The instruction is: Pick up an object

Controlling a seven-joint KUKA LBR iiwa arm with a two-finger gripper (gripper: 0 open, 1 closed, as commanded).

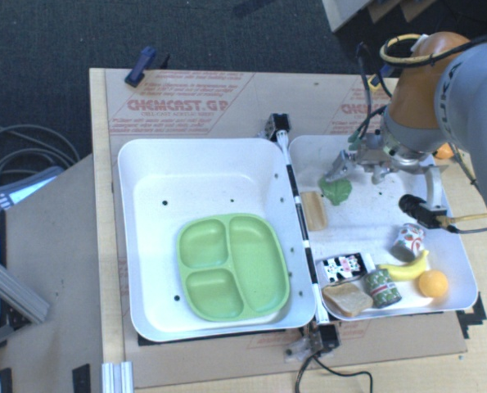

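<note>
You see a small, lumpy green object (337,191) lying on the floor of the right bin, just below and touching the gripper (339,170) tips, with the other items well away toward the bin's near end.

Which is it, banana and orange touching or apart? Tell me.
Touching. The camera view shows the banana lying with its lower edge against the top of the orange in the right bin, with no white floor visible between them.
</note>
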